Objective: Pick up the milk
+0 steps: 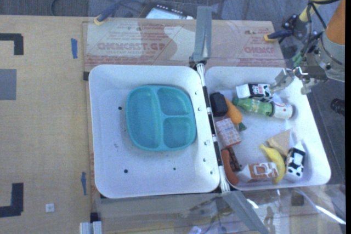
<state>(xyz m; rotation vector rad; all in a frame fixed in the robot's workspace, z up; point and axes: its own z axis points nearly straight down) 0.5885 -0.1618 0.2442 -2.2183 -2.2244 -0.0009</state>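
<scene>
The milk is, as we read it, the small carton with black-and-white cow patches lying on its side at the far end of the right bin, just beside and apparently touching the green bottle that lies across the bin below it. A second cow-patterned carton sits at the near right corner beside the banana, so either could be the target (we lean to the far one, since the arm is closest to it). The gripper hangs over the far right rim of that bin, just right of the carton, with nothing between its fingers; whether they are spread or closed we cannot tell at this size.

We judge the carton light and fairly stiff, likely a toy or a small box with flat printed faces that could be a little slick. Its flat sides offer the best hold: close across the narrow width near the middle, not at the ends, where it may pivot out. The bottle crowding its near side leaves little room for one finger, so a clean descent looks awkward.

The left bin holds a teal divided plate, well apart from all this.
</scene>
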